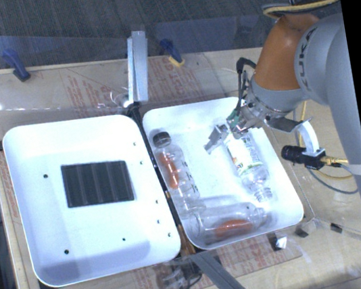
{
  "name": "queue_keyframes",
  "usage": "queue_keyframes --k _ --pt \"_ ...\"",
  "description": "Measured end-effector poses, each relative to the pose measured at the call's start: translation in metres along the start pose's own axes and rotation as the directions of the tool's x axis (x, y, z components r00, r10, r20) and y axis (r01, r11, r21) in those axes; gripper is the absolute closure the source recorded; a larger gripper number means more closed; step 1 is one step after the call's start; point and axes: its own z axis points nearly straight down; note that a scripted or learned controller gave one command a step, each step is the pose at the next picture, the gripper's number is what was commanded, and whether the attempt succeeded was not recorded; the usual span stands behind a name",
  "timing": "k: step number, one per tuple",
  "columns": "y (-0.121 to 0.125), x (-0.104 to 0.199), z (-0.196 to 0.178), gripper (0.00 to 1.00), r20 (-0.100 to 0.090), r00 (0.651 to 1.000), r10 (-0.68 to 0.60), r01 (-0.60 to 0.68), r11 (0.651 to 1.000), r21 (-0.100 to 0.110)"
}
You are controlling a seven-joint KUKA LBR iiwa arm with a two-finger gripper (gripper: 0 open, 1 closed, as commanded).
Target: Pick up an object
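Note:
The right white bin point(280, 189) holds three clear plastic bottles. One with a dark cap and orange contents point(173, 169) lies along the bin's left wall. Another with orange inside point(228, 221) lies across the near end. A third with a white label point(247, 163) lies at the right, its upper end just under my gripper point(223, 133). The gripper hangs over the bin's far middle, reaching in from the right on the grey and orange arm point(289, 53). Whether it touches the labelled bottle I cannot make out.
The left white bin point(46, 245) has a black ribbed rectangle point(97, 182) on its floor. A metal bar point(136, 65) stands at the far end between the bins. Blue clamps point(17, 70) hold plastic sheet at the bench's far edge. Cables point(320, 158) lie to the right.

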Motion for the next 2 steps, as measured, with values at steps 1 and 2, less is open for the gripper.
queue_keyframes --k 1,2 --pt "-0.007 0.002 0.004 0.0 -0.003 1.0 -0.027 0.027 1.0 0.003" --pt "-0.003 0.001 0.023 0.0 -0.003 0.999 -0.047 0.047 0.999 0.002"
